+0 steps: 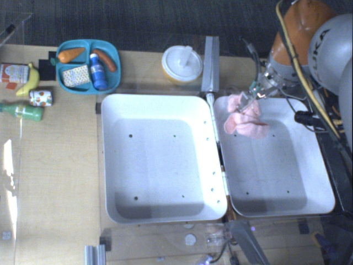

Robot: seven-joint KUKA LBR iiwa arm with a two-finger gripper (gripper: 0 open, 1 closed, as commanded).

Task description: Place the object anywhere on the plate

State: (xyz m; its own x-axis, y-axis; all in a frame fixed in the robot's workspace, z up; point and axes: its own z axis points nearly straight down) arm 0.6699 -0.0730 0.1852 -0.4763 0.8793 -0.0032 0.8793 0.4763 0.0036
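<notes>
Where the grey arm (325, 48) reaches in from the right, its pincer (255, 90) hangs low over the far left corner of the right bin (287, 175), right at the top edge of a pink cloth (245, 120); whether it is clenched on the fabric or released I cannot tell, since the tips blur into the cloth. That crumpled pink cloth lies inside the right bin, bunched against its far left corner, one lobe up by the pincer and the rest spread toward the bin's middle. Just left, the left bin (160, 159) sits side by side with it, the two rims touching along a metal strip. Beyond the bins on the table (55, 175), a white lidded cup (182, 63) stands near the far edge between them. Further left rests a blue plate (114, 54) with compartments, holding a carrot, a sausage, a small blue bottle and a patterned square. At the far left lie a banana (28, 80), a small can (40, 97), a green bottle (22, 111) and a little carton (13, 74).
</notes>
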